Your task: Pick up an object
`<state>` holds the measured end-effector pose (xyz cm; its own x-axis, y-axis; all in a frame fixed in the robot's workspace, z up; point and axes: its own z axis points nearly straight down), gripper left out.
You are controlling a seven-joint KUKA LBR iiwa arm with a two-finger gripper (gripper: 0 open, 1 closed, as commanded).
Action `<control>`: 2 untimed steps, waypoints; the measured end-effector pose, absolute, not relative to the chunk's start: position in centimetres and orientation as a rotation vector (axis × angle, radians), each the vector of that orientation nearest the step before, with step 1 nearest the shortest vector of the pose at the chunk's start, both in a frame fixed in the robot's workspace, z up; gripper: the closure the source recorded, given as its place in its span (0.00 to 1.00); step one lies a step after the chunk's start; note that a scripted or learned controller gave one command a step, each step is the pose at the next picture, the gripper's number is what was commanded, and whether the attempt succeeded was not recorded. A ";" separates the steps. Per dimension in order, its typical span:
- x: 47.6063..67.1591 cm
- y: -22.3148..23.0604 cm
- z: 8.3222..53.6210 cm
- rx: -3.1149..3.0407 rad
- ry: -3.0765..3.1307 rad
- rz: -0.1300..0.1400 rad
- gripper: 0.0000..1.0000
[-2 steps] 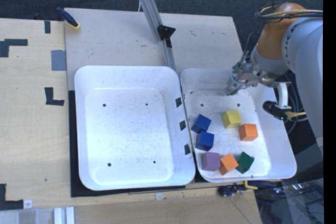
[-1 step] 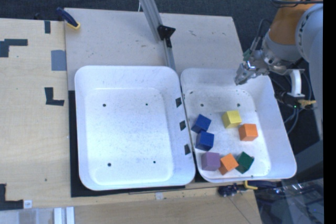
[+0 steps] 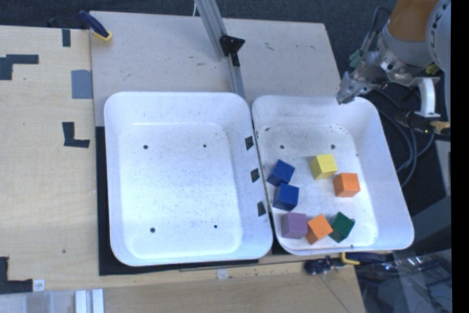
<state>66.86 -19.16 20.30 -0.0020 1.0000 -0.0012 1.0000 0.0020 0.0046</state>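
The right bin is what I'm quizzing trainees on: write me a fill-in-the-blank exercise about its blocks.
1. All the blocks lie in the ___ bin.
2. The count of blue blocks is ___.
3. The yellow block lies just above an ___ block.
4. The gripper hovers above that bin's far ___ corner.

Missing words: right; two; orange; right

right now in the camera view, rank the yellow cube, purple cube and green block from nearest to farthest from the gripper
The gripper sits at the right bin's far right corner.
1. yellow cube, mid-bin, nearest.
2. green block, near the front edge, on the right.
3. purple cube, front edge, further left, farthest.
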 end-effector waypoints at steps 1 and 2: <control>67.9 -19.6 25.8 2.214 2.221 0.004 1.00; 65.1 -15.0 24.4 2.219 2.228 -0.002 1.00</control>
